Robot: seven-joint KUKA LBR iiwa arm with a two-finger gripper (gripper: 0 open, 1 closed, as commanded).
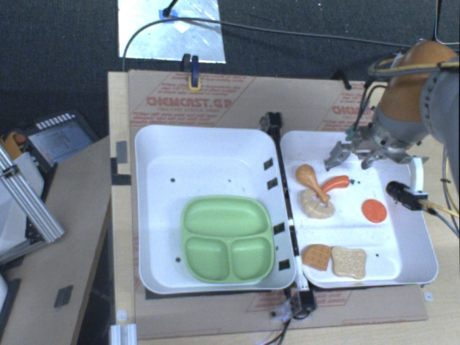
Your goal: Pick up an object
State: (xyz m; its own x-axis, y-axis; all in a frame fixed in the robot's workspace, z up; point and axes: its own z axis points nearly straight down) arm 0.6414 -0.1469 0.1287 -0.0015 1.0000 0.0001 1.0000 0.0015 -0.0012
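Observation:
The right bin [413,254] holds several toy foods. A tan drumstick [310,179] lies at the left, with a red sausage [336,184] beside it and a pale round biscuit [317,206] under its end. A red disc [374,210] sits further right. An orange cracker [316,256] and a slice of toast [349,261] lie near the front wall. My gripper [352,158] hangs over the bin's back part, just above the sausage. It is open, its two fingers spread, with nothing between them.
In the left bin [154,192] rests a green divided plate [227,237]. A black divider strip [280,192] runs between the two bins. The arm's orange band [424,60] and some cables [435,207] sit over the right bin's far right side.

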